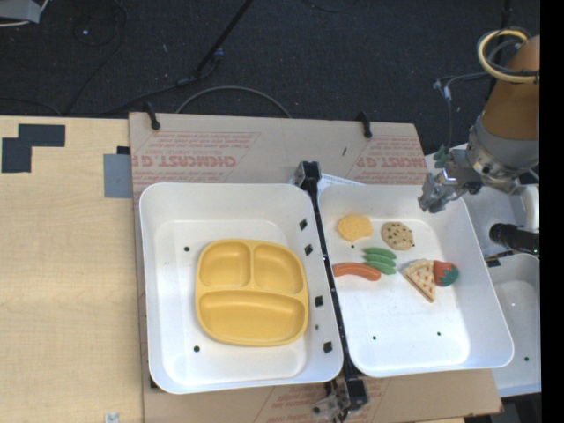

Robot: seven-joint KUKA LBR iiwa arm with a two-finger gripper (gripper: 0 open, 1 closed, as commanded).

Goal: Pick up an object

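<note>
The right bin (441,342) holds several toy foods: a yellow round piece (354,227), a chocolate-chip cookie (397,234), a green pea pod (381,258), an orange-red sausage (356,271), a pizza slice (421,278) and a small red and green piece (446,273). My gripper (434,197) hangs over the bin's far right corner, above and to the right of the cookie. It holds nothing that I can see.
The left bin (167,236) carries a yellow divided plate (251,291). A black divider (319,271) runs between the bins. Cardboard (264,152) lies behind them, a wooden bench top (62,271) to the left. The arm (509,104) stands at the right.
</note>
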